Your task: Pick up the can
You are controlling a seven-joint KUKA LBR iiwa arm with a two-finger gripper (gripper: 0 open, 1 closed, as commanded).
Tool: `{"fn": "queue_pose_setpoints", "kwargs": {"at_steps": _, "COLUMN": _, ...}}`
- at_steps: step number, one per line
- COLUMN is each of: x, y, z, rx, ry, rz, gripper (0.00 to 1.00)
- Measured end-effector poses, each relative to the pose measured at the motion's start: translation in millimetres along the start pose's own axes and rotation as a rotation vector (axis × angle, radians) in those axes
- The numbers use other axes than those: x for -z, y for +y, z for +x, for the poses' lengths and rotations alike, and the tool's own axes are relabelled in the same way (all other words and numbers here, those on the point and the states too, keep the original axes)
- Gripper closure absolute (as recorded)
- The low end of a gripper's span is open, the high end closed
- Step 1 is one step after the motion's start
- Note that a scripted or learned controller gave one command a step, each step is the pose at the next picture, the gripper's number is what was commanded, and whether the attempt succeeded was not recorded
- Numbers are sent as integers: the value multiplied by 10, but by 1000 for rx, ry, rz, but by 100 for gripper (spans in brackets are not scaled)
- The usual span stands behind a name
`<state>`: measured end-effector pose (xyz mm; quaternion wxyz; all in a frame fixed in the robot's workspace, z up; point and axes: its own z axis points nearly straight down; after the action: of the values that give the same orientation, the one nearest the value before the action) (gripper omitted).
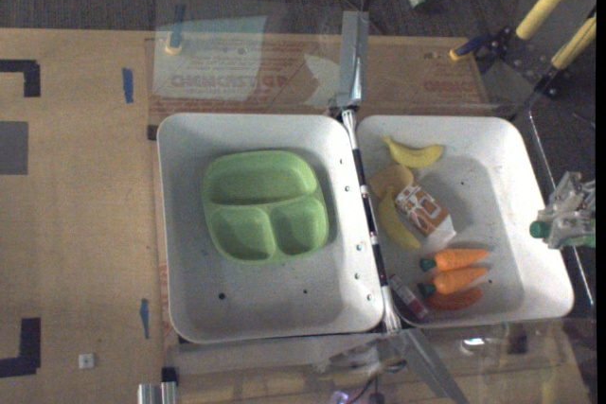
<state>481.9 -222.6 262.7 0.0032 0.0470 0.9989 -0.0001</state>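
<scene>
While the green divided plate (265, 205) sits in the bin left of the can (409, 297), the can lies untouched beside two carrots (456, 268); right of it, the jaws hang at the bin's edge, their spread unclear.

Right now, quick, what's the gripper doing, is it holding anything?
Gripper: at the right edge of the right bin, too small and blurred to tell whether it is open, shut or holding anything.

Both bins (180, 298) are plain white. The divided plate (265, 203) is light green, the banana (413, 151) yellow, the two carrots (457, 268) orange with green tops. The little carton (423, 210) is white with orange-brown print. The surface (76, 232) is tan with blue tape bits.
</scene>
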Motion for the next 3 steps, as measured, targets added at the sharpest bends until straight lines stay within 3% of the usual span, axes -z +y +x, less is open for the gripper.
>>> {"fn": "queue_pose_setpoints", "kwargs": {"at_steps": 1, "x": 118, "y": -2, "z": -2, "rx": 279, "ry": -1, "rz": 0, "gripper": 100}}
{"fn": "queue_pose_setpoints", "kwargs": {"at_steps": 2, "x": 1148, "y": 220, "z": -210, "rx": 585, "ry": -2, "rz": -1, "gripper": 100}}
{"fn": "queue_pose_setpoints", "kwargs": {"at_steps": 3, "x": 1401, "y": 4, "z": -213, "rx": 857, "ry": -2, "rz": -1, "gripper": 100}}
